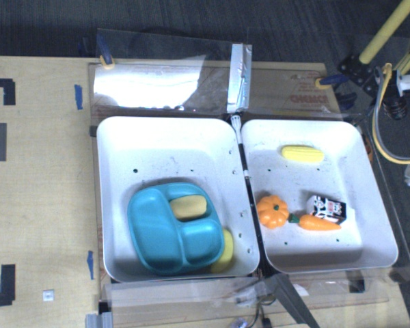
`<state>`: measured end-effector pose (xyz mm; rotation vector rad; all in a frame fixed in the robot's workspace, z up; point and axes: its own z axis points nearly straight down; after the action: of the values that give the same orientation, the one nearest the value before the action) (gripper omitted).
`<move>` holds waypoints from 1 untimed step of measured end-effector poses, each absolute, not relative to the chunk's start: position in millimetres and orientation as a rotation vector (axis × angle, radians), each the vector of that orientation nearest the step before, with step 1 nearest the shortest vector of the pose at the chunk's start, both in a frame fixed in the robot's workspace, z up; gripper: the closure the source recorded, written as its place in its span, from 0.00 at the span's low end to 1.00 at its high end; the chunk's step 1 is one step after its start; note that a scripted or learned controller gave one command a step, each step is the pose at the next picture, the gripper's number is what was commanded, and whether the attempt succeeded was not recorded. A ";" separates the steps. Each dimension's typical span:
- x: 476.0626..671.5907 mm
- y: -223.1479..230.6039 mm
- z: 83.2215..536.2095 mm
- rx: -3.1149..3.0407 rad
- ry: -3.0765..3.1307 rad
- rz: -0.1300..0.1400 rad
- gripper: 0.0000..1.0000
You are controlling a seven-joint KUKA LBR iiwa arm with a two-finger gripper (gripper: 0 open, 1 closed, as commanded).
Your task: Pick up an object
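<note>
Bench: bore two white bins [123,142].
Hidden: yellow object [225,250] lay partly under blue tray [172,227].
Fingers: state could not be told.

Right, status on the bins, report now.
Right bin: corn, pumpkin, carrot, small carton. Left bin: blue tray. Nothing lifted.

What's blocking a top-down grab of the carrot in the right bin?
Nothing lies on top of the carrot, but it is crowded: the pumpkin sits at its green end and the black-and-white item touches its upper side. The corn lies well apart.
</note>
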<state>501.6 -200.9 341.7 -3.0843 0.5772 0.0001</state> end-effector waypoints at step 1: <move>567.3 -221.3 401.6 -3.074 0.628 -0.010 1.00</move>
<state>567.3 -221.3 401.6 -3.0742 0.6280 -0.0095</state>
